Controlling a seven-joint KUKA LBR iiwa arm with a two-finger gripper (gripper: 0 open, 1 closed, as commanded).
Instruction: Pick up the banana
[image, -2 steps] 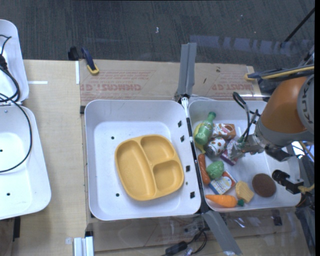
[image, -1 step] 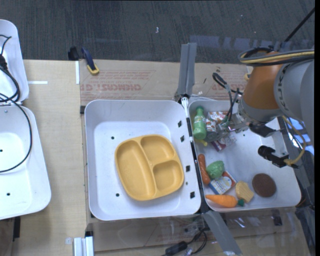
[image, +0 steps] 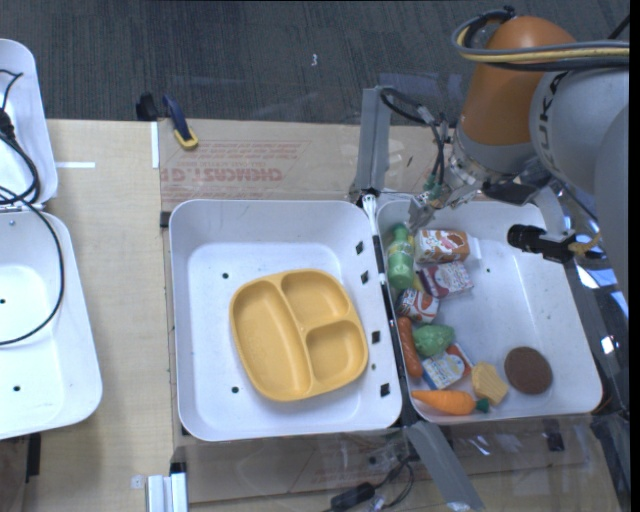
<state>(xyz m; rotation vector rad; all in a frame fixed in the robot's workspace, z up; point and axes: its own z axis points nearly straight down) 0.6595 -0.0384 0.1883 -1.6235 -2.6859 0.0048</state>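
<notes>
We are viewing the task at an early stage: no banana is lifted, and we are judging the whole grasp as outstanding. The pincer (image: 432, 197) is hanging at the far left corner of the right bin (image: 560, 330), above the food pile; how its jaws are standing we cannot tell, since cables and wrist hardware are blurring them. We are not finding a clear banana. A pale green-yellow item (image: 400, 258) is lying against the left wall, just below the pincer, and may be it. The left bin (image: 200, 330) is carrying a yellow divided plate (image: 297, 333). Carrots (image: 443, 401), a brown disc (image: 527, 369) and packets are crowding together, partly overlapping
</notes>
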